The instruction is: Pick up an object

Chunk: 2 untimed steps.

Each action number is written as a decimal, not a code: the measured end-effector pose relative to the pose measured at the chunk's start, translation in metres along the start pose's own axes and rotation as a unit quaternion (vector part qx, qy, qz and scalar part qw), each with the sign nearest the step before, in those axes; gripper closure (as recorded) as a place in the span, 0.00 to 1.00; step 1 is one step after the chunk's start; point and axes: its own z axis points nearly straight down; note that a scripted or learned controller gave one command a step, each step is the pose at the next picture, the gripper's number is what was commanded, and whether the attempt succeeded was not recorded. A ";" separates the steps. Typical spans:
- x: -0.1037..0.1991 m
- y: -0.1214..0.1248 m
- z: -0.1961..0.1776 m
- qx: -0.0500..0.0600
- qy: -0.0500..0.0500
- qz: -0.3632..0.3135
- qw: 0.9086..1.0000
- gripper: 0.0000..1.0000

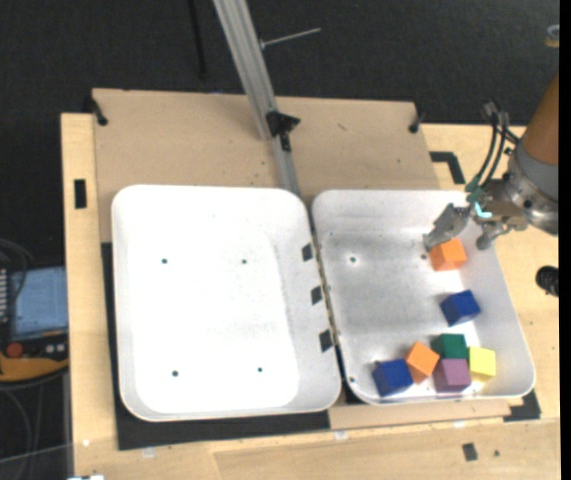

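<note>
tool (462,230): spread, over orange cube (449,255), right bin's far edge | you grip opposite flat faces; light, rigid

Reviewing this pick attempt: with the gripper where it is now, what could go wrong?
1. The gripper sits just above the orange block, which lies near the right bin's far wall; an off-centre close could push the block away instead of catching it.
2. The other blocks are crowded in the near corner, so a later pick there could jostle neighbours.
</note>
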 end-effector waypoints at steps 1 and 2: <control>0.000 0.001 -0.003 -0.003 0.000 0.000 1.000 0.00; 0.001 0.010 0.046 0.000 -0.001 0.001 1.000 0.00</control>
